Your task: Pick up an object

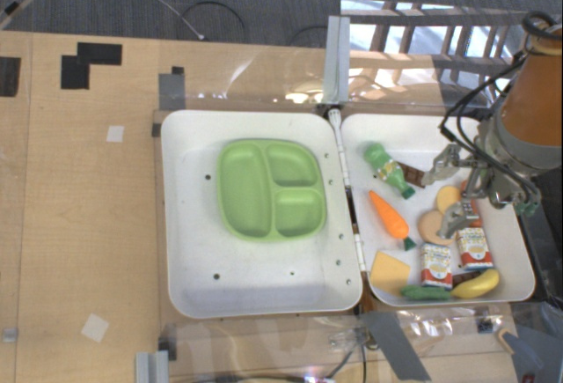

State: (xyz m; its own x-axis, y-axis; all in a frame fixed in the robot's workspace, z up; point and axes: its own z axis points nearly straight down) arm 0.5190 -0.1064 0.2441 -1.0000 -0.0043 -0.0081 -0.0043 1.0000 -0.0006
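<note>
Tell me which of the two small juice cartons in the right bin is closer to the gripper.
The right-hand carton, beside the banana, lies closer to the gripper. The other carton lies further left, near the cheese wedge.

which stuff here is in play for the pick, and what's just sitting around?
In play:
gripper, hanging over the right bin
carrot
green bottle
cheese wedge
banana
two small cartons

Lying about:
green divided plate in the left bin
</note>
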